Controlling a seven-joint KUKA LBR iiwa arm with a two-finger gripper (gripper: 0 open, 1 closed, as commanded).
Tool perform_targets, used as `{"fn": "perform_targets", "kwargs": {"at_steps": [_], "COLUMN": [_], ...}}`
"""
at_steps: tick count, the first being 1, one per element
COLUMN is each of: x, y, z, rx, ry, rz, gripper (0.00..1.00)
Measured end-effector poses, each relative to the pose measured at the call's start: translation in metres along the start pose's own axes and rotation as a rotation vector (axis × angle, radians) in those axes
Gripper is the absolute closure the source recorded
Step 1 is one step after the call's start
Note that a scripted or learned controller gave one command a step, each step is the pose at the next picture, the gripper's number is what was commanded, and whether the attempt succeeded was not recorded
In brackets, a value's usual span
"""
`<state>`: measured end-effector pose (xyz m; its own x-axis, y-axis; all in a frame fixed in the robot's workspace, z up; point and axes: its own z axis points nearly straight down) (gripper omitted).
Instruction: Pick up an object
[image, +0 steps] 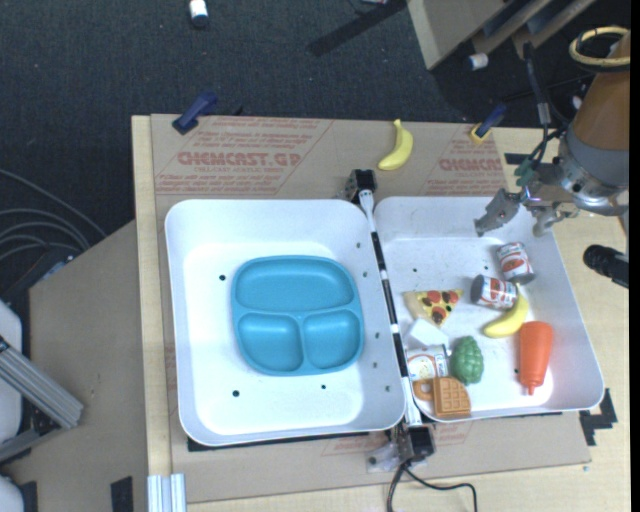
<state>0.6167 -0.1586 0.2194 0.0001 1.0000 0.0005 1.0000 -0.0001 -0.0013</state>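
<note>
right bin (420, 225): 2 cans (513, 262) | 1 carrot (534, 355) | 2 bananas (508, 318)

Hovering open-fingered over the right bin's (560, 395) far edge: end effector (520, 212), just above a can (514, 262).
</note>
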Motion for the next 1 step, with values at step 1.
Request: {"fn": "perform_targets", "kwargs": {"at_steps": [1], "x": [-0.0459], "y": [0.0488], "z": [0.1243], "rx": [0.002], "ry": [0.000], "rz": [0.000], "gripper": [0.00]}}
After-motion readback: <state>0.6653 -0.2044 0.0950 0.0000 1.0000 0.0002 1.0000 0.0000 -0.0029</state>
